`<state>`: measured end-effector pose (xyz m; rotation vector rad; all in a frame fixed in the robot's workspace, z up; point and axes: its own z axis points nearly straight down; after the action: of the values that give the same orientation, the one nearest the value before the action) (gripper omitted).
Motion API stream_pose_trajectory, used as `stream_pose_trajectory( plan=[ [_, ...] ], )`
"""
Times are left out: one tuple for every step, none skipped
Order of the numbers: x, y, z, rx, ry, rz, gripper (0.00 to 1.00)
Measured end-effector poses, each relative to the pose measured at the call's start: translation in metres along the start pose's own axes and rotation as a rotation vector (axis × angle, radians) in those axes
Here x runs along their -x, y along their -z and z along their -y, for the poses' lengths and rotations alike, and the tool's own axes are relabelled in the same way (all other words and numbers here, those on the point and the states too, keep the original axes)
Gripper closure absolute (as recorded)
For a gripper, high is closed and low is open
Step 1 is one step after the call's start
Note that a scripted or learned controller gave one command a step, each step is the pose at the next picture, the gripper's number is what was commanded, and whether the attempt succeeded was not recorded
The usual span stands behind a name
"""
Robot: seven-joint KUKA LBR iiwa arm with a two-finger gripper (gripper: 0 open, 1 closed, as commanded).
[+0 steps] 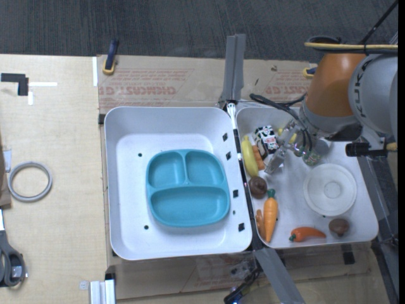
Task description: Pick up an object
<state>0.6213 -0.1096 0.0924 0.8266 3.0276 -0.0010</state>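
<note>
In the camera view we see the grey arm [354, 94] reaching in from the right edge, its gripper [278, 159] low over the upper left of the right bin [362, 233], just beside a black-and-white toy cow [265, 137] and a yellow banana [249, 157]; we cannot tell how its claw stands. Lower in that bin lie a carrot [270, 214], an orange pepper [307, 234], a brown ball [257, 186] and a white bowl [330, 189], while the left bin [120, 182] holds a blue divided plate [188, 187].
</note>
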Motion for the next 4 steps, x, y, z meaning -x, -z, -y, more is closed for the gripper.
stream_pose_trajectory(
  plan=[
    [0.037, 0.050, 0.098, 0.000, -0.158, 0.003, 0.00],
    [-0.013, 0.000, -0.009, -0.001, -0.258, 0.000, 0.00],
    [-0.040, -0.001, 0.050, -0.002, -0.444, -0.003, 0.00],
    [-0.025, 0.010, 0.001, 0.000, -0.414, -0.001, 0.00]
  ],
)
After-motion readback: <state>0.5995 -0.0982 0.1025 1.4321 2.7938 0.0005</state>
